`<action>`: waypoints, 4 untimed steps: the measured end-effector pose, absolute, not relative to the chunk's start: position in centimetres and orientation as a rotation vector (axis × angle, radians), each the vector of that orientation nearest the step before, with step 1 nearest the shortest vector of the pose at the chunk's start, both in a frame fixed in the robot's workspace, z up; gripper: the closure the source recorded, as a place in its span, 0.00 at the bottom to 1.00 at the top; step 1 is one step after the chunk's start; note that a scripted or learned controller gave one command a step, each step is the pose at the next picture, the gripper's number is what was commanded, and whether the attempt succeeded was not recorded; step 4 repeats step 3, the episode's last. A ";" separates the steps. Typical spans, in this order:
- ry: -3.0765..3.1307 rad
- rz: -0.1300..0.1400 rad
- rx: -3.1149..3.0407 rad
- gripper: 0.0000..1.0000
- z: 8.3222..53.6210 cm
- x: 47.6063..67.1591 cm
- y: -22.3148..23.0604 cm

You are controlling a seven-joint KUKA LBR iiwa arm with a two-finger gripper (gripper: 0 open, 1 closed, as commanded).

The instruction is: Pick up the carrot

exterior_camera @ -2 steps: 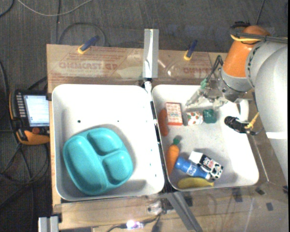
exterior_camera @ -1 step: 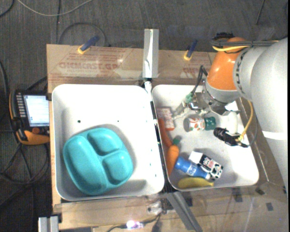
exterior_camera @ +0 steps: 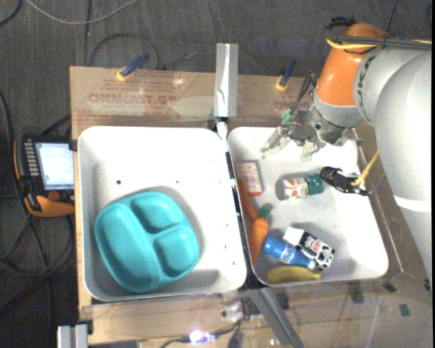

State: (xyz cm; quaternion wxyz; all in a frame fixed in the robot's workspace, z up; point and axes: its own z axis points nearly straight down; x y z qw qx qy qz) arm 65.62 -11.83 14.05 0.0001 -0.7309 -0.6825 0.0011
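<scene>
Right bin [exterior_camera: 362, 249]: carrot [exterior_camera: 259, 235] touching blue bottle [exterior_camera: 279, 249]; end effector [exterior_camera: 293, 141] released, well apart.

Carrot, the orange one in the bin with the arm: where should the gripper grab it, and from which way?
Probably at the middle of the carrot, coming straight down from above. It lies flat against the bin's left wall, green top pointing up the picture, with a blue bottle close on its right. So the gripper would likely do best closing across its narrow width.
</scene>
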 end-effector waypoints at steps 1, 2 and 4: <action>-2.215 -0.023 -2.253 0.00 9.6 57.9 -10.6; -2.483 -0.028 -1.975 0.00 9.7 51.8 -10.2; -2.486 -0.035 -1.967 1.00 10.8 51.9 -9.9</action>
